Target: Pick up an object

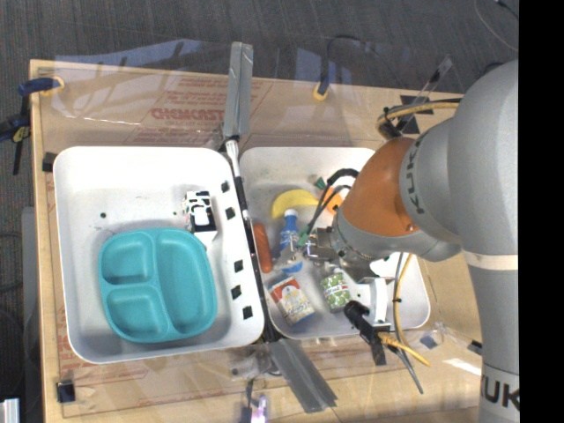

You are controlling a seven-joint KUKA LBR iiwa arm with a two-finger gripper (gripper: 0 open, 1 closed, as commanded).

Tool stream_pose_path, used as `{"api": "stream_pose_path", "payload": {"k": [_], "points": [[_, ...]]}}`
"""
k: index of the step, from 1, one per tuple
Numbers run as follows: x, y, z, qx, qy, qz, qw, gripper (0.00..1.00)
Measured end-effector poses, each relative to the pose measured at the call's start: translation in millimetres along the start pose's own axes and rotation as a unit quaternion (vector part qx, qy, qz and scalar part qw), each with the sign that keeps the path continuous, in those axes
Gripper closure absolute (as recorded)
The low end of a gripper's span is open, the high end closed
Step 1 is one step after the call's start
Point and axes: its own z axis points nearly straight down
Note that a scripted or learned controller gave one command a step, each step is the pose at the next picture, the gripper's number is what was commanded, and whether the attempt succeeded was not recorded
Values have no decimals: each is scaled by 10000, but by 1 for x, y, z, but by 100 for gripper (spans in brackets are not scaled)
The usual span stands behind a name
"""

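Gripper [310,247] is hanging low over the right bin [414,311], beside the blue bottle [289,233], likely lining up a pick. Can't tell its grip state.

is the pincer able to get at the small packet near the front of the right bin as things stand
Probably yes. The small packet lies flat and uncovered in the right bin, with nothing on top. The pincer hangs just above and beside it; the green bottle sits close alongside.

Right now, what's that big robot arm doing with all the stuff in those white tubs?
The grey and orange arm is reaching down into the right bin, trying to pick something up. Its gripper sits low among a banana, a blue bottle, a small packet and a green jar. Nothing is clearly lifted. The left bin holds a teal divided tray.
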Motion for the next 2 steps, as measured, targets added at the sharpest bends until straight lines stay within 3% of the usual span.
{"api": "stream_pose_path", "payload": {"k": [1,2], "points": [[-1,0,-9,8,-1,-17,10000,100],[12,19,-108,-6,-3,-195,9998,100]]}}
